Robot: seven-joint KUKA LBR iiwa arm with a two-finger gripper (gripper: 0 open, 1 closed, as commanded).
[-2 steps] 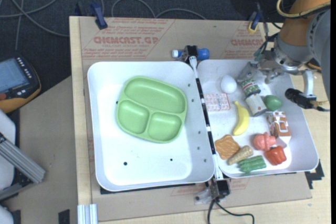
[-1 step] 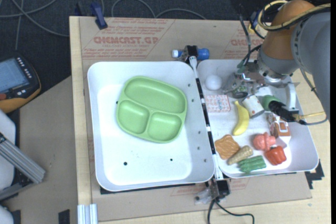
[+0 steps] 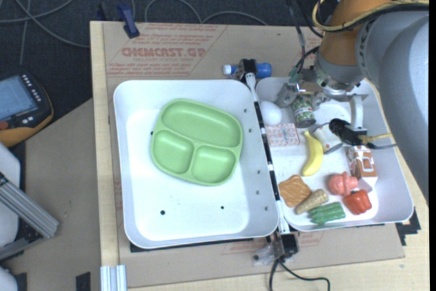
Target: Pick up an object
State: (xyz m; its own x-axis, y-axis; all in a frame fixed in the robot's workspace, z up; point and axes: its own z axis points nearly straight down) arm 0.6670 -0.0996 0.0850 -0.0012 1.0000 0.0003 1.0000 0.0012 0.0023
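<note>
Arm low over the far corner of the right bin, a small can just under the wrist.

The jaws [image 3: 308,97] sit at the back of the right bin [image 3: 402,204], and the small can [image 3: 303,111] stands directly beneath them, its long axis roughly upright. Whether the jaws are wide, narrow or closed on the can I cannot tell; the wrist hides them. The nearest other candidates lie toward the viewer from the jaws: a white egg [image 3: 272,114] to the can's left and a yellow banana [image 3: 313,153] lying lengthwise front to back. The left bin [image 3: 136,215] holds a green divided plate [image 3: 196,141], well apart from the jaws. I judge the can the likeliest target, reached by a short straight descent.
</note>
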